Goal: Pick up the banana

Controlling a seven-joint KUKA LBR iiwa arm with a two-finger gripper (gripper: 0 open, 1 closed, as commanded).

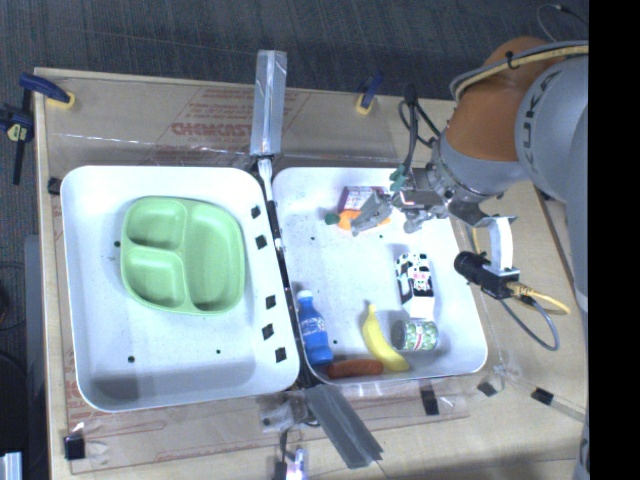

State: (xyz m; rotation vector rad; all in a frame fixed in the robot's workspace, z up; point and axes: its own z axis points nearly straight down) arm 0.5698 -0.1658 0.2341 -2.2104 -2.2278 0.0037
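Observation:
The yellow banana (380, 340) lies near the front edge of the right bin (330, 258), curved, between a blue bottle (314, 326) and a small green can (416, 335). My gripper (390, 218) hangs over the back of the same bin, well behind the banana. Its fingers stand open with nothing between them. One fingertip (366, 218) is close to a purple box (354, 198) and a small orange piece (345, 221).
A black-and-white carton (415, 275) stands between the gripper and the banana. A reddish sausage (355, 368) lies at the bin's front wall. The left bin (90, 348) holds a green divided plate (185, 255).

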